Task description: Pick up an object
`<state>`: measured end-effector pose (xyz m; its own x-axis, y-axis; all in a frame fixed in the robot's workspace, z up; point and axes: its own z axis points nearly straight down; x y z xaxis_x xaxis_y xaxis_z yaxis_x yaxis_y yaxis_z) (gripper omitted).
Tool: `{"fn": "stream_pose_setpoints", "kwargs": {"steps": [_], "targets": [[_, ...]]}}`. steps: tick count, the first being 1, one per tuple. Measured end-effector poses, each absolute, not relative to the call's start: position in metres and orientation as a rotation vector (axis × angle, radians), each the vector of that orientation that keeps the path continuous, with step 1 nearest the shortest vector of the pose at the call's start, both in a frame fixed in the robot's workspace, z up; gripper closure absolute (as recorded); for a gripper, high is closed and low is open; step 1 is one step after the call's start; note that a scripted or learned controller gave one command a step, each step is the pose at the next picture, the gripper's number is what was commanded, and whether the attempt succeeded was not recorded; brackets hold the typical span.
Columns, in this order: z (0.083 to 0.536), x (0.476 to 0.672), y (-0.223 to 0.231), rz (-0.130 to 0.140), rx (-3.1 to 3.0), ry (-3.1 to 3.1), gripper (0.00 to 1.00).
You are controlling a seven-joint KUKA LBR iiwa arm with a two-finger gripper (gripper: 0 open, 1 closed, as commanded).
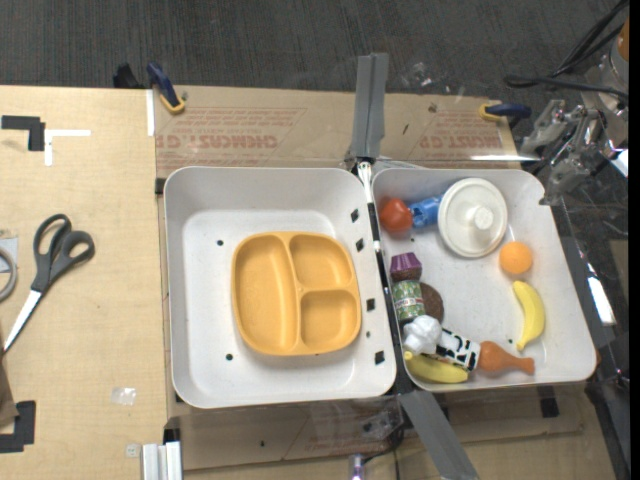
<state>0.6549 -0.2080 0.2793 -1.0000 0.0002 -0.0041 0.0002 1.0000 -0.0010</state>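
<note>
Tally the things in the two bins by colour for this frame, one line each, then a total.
Left bin:
Yellow-orange: 1, the divided tray

Right bin:
Yellow: 2, the bananas
Orange: 2, the ball and drumstick-shaped toy
Red: 1
Blue: 1
White: 1, the round lid-like piece
Others, mixed colours: 3

Total: 11

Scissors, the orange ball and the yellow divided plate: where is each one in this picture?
scissors point(48, 258): camera view, on the pivot where blades meet handles.
orange ball point(516, 258): camera view, middle of the ball.
yellow divided plate point(262, 290): camera view, floor of its large left compartment.
</note>
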Motion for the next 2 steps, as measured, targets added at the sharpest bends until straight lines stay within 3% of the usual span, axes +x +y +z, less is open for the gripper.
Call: {"fn": "stream_pose_setpoints", "kwargs": {"steps": [1,2], "targets": [[0.100,0.563,-0.222,-0.002,-0.214,3.131,0.00],[0.093,0.533,-0.220,-0.001,-0.103,3.137,0.00]]}}
